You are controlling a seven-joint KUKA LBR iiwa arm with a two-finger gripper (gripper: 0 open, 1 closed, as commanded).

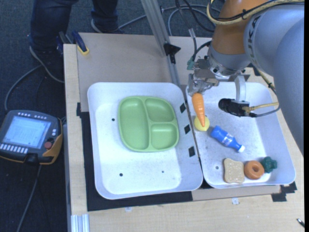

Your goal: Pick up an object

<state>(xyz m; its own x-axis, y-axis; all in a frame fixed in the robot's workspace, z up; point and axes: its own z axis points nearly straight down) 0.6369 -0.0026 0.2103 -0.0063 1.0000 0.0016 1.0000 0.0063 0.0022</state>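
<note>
Our two-finger gripper (198, 92) hangs clamped on the orange plastic toy carrot's (198, 107) top; we judge it light, rigid, slick, best pinched across its thick end.

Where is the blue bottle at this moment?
The blue bottle lies in the right bin, near its middle, just right of the carrot and above the bread slice.

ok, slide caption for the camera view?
Gripper poised above a toy carrot in the right bin; green tray at left.

Robotics lab, teach pendant (30, 137) (floor cables)
</note>
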